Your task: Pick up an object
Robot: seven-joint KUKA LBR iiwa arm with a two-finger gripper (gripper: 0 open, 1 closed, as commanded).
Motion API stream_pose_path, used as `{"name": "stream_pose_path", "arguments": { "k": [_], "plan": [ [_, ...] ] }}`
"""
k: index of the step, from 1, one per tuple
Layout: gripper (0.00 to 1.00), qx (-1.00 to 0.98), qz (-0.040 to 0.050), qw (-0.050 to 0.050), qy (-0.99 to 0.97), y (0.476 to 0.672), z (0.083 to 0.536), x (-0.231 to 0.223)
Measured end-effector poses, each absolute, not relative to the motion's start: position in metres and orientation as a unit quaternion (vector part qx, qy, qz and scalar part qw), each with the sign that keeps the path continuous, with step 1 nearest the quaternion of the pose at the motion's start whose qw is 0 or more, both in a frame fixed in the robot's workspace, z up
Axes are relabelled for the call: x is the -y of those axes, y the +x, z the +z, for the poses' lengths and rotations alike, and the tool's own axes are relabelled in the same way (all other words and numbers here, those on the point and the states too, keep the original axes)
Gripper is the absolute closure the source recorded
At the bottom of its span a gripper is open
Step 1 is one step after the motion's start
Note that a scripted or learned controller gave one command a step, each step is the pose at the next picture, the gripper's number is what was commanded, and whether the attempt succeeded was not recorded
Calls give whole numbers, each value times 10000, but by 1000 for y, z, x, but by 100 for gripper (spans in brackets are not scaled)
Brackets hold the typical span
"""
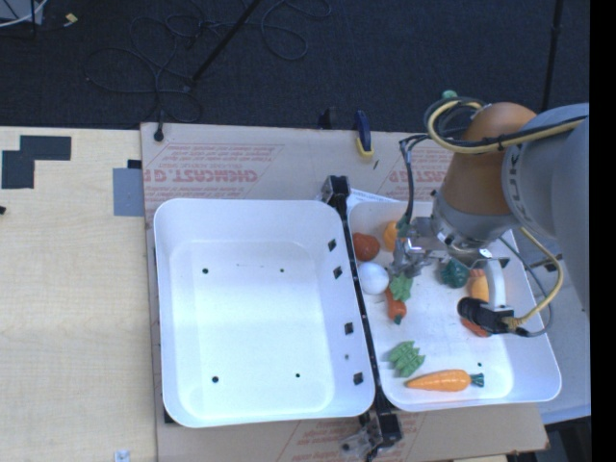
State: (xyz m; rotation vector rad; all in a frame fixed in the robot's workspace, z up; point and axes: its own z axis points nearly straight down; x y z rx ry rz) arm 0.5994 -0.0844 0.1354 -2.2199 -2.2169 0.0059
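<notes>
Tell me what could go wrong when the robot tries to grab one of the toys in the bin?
The gripper is low in the right bin, where a white egg, a red ball and a small carrot crowd close together, so it might nudge or pinch the wrong toy. The egg looks round and smooth and may slip out. That cluster also sits beside the black divider, which the fingers could bump.

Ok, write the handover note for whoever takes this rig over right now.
Gripper: low in the right bin, near its left wall; whether the jaws are open or shut can't be judged, and nothing is seen held.
In the right bin: white ball, red piece, orange carrot, green leafy piece.
Left bin: not involved.
Done: no pick visible.
Left: grasp one object and lift it.
</notes>
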Motion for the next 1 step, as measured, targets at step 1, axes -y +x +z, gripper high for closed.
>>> {"name": "stream_pose_path", "arguments": {
  "k": [1],
  "plan": [
    [100, 7062, -37, -57, -7080, 517, 92, 84]
  ]
}}
